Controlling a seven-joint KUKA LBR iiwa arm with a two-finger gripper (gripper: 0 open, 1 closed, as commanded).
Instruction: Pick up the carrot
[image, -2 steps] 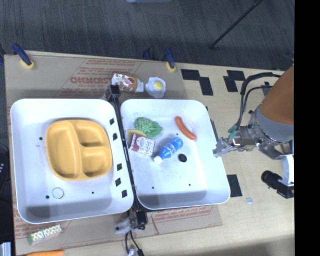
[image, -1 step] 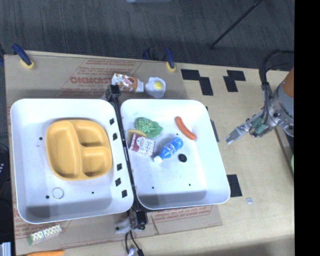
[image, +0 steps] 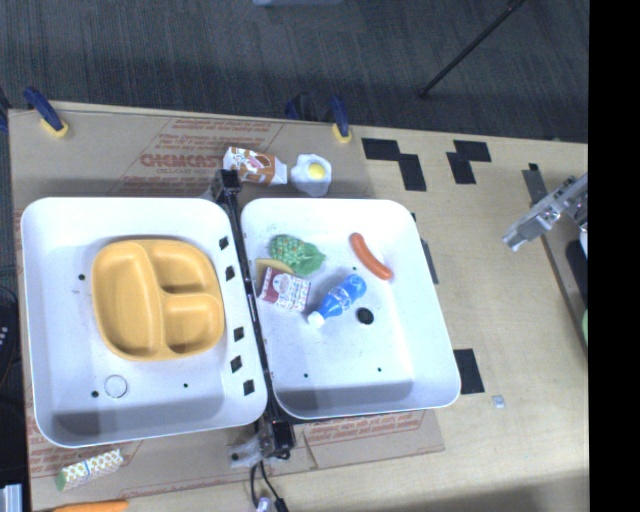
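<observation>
Floor: dark grey carpet (image: 200, 50) along the top, behind the bench.
Bench: light wooden top (image: 510, 420) with black square marks (image: 395, 155) near the far edge.
Cardboard: a flat brown sheet (image: 180, 150) with red print lies on the bench.
Clamps: blue clamps (image: 45, 110) with yellow tips hold the far edge.
Pole: a thin dark rod (image: 470, 50) crosses the carpet at a slant.
Light: even and soft, with weak shadows.

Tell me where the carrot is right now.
In the camera view, the carrot lies in the right bin, toward its upper right part, just right of the green leafy item and above the blue bottle.
</observation>
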